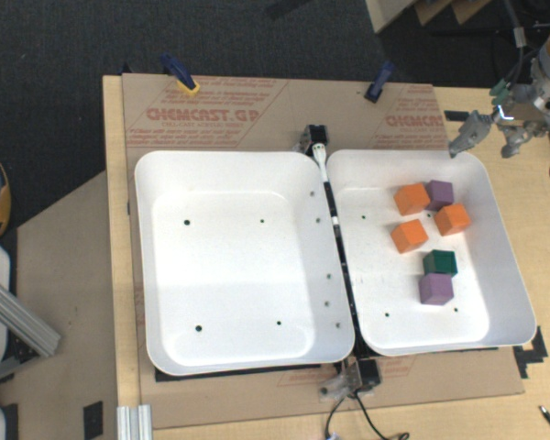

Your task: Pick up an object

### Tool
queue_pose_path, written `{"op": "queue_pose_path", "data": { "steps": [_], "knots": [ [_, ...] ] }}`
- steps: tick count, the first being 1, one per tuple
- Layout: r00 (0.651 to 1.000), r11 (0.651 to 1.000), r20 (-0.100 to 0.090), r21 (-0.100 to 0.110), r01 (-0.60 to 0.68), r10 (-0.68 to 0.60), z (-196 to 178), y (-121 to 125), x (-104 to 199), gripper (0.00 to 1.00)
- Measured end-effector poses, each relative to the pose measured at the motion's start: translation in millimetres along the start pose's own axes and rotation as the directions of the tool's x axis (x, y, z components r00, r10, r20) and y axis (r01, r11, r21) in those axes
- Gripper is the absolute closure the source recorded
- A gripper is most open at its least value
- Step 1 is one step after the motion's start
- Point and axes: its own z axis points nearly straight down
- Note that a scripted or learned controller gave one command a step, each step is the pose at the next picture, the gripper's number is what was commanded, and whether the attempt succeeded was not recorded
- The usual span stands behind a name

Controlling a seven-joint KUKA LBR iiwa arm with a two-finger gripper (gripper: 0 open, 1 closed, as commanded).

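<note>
While your two-finger gripper (486, 136) hangs with jaws spread wide, holding nothing, six small cubes cluster below and left of it. Nearest is the purple plastic cube (440, 192), inside the right white bin (504, 246).

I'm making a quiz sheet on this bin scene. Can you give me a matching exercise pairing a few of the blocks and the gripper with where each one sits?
Things:
1. green block
2. gripper
3. upper purple block
4. lower purple block

Places:
A. beside the top orange block, on its right
B. above the right bin's far right corner, over the cardboard
C. nearest the right bin's front rim
D. between an orange block and a purple block

Pairs: 1-D, 2-B, 3-A, 4-C
</note>
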Motion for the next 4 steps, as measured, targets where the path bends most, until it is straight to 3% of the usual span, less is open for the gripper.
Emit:
{"op": "queue_pose_path", "data": {
  "steps": [1, 2, 3, 4],
  "knots": [
    [1.0, 1.0, 0.007, -0.018, 0.0, 0.0, 152, -34, 25, 0.0],
    [1.0, 1.0, 0.009, -0.019, 0.0, 0.001, 143, -34, 24, 1.0],
    [1.0, 1.0, -0.005, 0.007, 0.004, -0.004, 178, -78, 88, 1.0],
    [1.0, 1.0, 0.001, 0.006, -0.01, 0.01, 174, -153, 16, 1.0]
  ]
}}
